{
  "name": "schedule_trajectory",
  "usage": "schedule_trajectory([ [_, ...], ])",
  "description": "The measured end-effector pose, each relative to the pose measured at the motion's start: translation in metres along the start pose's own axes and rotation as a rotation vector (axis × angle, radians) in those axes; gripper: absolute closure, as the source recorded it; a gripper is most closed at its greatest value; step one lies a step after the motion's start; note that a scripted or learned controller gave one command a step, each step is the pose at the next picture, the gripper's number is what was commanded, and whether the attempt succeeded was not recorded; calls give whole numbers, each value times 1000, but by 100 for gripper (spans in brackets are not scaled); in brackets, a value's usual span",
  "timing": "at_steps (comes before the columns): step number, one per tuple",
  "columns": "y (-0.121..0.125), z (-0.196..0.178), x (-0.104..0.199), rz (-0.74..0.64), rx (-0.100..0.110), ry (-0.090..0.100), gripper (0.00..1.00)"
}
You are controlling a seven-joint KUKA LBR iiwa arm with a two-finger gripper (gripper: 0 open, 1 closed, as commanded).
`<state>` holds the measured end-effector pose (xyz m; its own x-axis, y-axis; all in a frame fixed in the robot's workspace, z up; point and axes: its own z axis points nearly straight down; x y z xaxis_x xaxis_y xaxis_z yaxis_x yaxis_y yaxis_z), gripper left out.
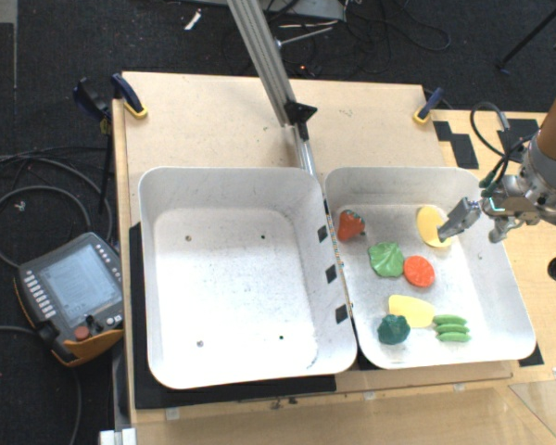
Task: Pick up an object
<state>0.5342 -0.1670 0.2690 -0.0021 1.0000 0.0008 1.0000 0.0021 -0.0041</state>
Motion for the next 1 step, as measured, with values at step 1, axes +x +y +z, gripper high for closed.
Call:
schedule_trajectory([
  [1,1,-2,0,1,-4,-1,0],
])
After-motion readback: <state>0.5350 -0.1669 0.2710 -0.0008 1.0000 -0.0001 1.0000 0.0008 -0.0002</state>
